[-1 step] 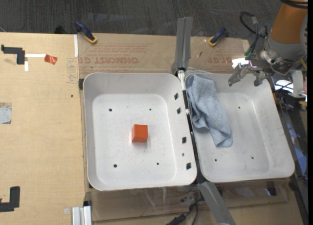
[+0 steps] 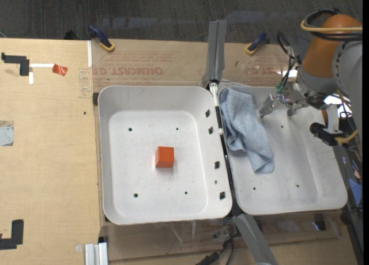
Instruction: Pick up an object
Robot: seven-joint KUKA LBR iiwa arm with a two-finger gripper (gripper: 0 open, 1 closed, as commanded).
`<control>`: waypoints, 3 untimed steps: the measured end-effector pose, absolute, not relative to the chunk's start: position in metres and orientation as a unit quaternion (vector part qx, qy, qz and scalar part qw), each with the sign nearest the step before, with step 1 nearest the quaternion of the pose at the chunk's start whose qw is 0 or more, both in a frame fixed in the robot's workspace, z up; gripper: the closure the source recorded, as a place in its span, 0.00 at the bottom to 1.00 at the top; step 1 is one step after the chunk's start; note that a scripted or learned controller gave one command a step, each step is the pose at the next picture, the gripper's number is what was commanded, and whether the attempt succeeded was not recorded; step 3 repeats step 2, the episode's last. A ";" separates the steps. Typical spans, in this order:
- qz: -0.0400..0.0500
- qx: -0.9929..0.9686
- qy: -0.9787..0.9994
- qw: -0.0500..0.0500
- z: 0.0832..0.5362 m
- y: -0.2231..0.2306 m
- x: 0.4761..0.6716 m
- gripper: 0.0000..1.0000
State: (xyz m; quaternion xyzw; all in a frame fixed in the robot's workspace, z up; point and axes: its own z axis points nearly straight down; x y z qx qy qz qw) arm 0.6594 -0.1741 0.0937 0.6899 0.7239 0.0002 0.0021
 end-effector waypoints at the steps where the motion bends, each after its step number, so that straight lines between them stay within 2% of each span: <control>1: 0.000 0.689 0.725 0.004 0.104 -0.175 0.660 1.00; 2: 0.000 0.658 0.753 0.001 0.180 -0.126 0.660 1.00; 3: 0.000 0.658 0.753 0.001 0.180 -0.126 0.660 1.00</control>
